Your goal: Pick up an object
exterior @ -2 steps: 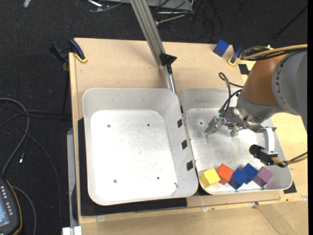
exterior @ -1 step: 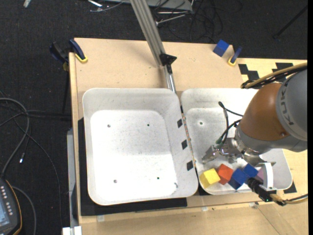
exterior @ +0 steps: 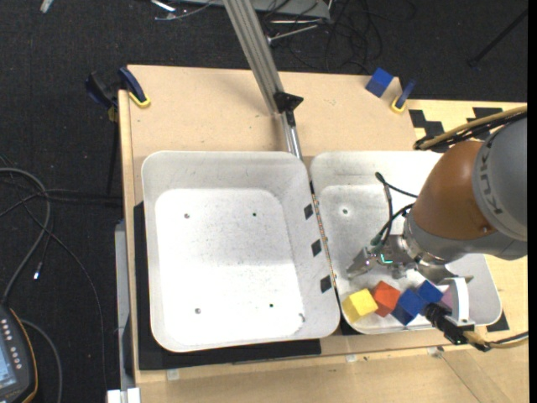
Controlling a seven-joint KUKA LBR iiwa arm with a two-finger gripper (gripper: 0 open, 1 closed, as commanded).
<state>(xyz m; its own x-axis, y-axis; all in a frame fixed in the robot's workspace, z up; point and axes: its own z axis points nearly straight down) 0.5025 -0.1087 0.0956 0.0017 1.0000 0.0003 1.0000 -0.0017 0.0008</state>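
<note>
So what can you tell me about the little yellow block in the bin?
The yellow block is a small cube, plain yellow with a smooth, matte look, maybe wood or plastic. It lies in the right bin, near its front left corner, turned a bit so its edges don't line up with the bin's walls. An orange block sits right against its right side, apparently touching. The end effector hangs just above and behind it, not holding it.

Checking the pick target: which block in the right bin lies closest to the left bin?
The yellow block, at the cluster's left end; the orange block and blue block lie further right.
</note>
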